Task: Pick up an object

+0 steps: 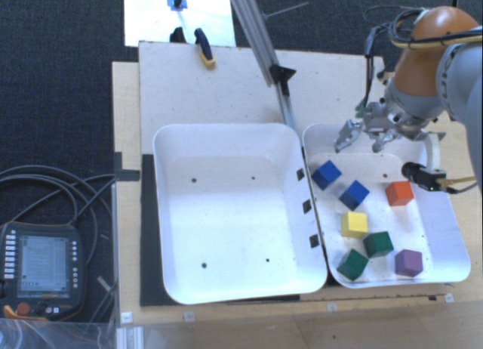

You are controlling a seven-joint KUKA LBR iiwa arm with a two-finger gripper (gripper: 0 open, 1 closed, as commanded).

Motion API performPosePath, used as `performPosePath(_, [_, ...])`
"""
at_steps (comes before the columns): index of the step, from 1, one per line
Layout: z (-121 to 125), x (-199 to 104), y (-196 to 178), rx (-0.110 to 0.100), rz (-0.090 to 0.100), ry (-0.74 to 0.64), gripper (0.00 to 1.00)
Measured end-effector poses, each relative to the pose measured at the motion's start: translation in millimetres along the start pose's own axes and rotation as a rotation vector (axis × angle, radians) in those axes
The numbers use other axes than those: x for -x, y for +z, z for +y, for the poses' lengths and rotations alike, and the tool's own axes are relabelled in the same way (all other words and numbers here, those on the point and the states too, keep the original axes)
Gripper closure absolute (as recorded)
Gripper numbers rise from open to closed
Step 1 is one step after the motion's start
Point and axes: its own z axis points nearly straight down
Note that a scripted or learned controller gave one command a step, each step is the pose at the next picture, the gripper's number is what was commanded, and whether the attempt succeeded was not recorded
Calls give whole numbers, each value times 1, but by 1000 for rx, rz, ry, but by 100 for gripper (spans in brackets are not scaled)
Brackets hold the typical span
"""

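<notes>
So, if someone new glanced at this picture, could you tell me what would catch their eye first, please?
Probably the cluster of small coloured cubes in the right-hand shallow white bin: two blue cubes, an orange cube, a yellow cube, two green cubes and a purple cube. Next, the grey arm with its orange band, reaching in from the right, its end effector above that bin's far edge.
</notes>
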Motion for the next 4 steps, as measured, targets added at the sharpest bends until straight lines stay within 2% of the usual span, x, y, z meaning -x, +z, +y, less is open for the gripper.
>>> performPosePath(1, [2,-5,43,0,1,-2,0])
performPosePath(2, [3,-6,63,4,0,-2,0])
performPosePath(3, [4,-5,51,8,0,-4,100])
performPosePath(4, [7,-4,-15,12,-1,-2,100])
